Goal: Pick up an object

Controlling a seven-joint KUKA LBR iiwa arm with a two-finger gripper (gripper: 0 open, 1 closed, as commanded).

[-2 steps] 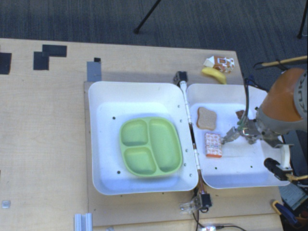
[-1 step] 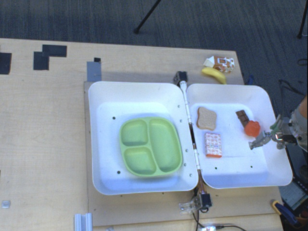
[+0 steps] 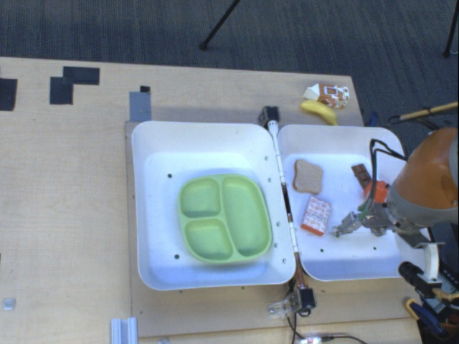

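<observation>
We are looking down on two white bins sitting side by side on the bench. The left bin is holding a green divided tray with three compartments, lying flat near the bin's middle. The right bin is holding three loose items: a brown slice of bread toward its upper left, a red and white packet just below the bread, and a small brown bar toward the upper right, apart from the other two. The arm is reaching in from the right, its orange band sitting above the wrist, and the gripper is hovering low over the right bin's floor, to the right of the packet and near it but not touching it. We are seeing its fingers spread apart with nothing between them. Outside the bins, a yellow banana is lying on the bench beside a small snack package, just above the right bin's top edge.
</observation>
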